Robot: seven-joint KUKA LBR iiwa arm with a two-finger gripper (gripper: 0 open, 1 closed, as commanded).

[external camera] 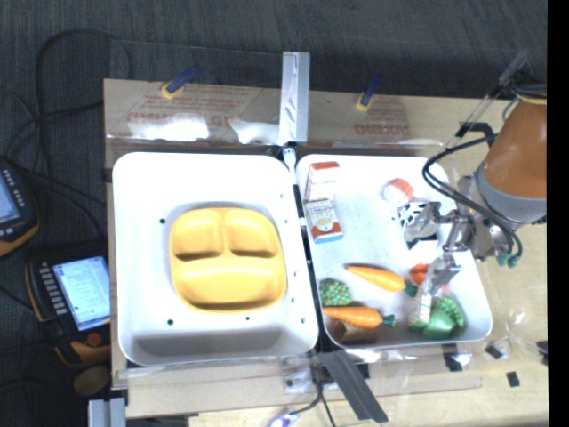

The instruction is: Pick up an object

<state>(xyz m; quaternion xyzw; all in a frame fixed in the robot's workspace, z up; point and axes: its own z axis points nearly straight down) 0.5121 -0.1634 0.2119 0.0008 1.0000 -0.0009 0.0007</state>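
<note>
red-white carton [323, 218] (print unreadable) in right bin [480, 327]

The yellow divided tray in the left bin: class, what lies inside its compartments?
The yellow tray in the left bin shows three bare compartments. Whatever lies under the tray is covered.

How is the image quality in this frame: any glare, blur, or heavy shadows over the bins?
Camera view: even, soft lighting, only faint shadows inside the left bin; mild glare on the clear sheeting taped behind it; the gripper and small items in the right bin look soft, fine detail unresolved.
</note>
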